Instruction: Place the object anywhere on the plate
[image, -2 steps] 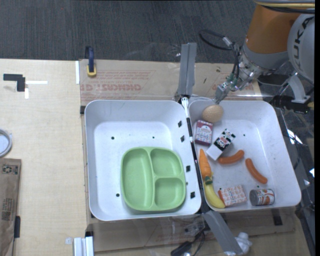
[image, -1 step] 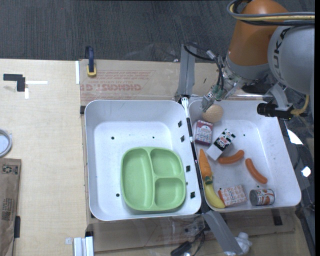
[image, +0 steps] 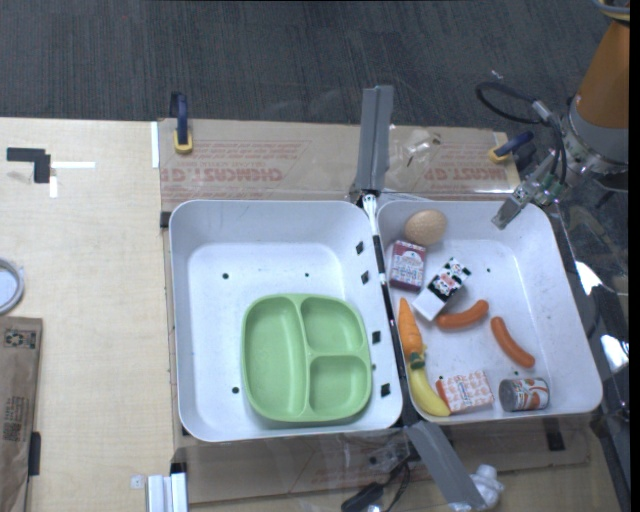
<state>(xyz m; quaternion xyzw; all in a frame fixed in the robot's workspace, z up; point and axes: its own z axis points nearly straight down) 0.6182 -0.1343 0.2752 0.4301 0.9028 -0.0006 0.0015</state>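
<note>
A light green plate (image: 305, 357) with three compartments lies in the left bin (image: 200, 300), nothing on it. The right bin (image: 540, 260) holds the loose objects: a tan egg-shaped item (image: 426, 226), a pink carton (image: 407, 265), a black-and-white cow-print box (image: 447, 284), two orange sausages (image: 462, 317) (image: 512, 342), a carrot (image: 409, 328), a banana (image: 427, 391), a red-and-white packet (image: 466, 391) and a small can (image: 524, 394). My gripper (image: 522, 201) hangs over the right bin's far right corner, apart from all of these, with nothing visibly held.
A grey divider (image: 374, 150) runs between the bins at the back. Clamps (image: 181, 125) and cables (image: 510, 100) sit along the far edge. A roll of tape (image: 6, 287) and a brown bag (image: 18, 380) lie on the bench at left.
</note>
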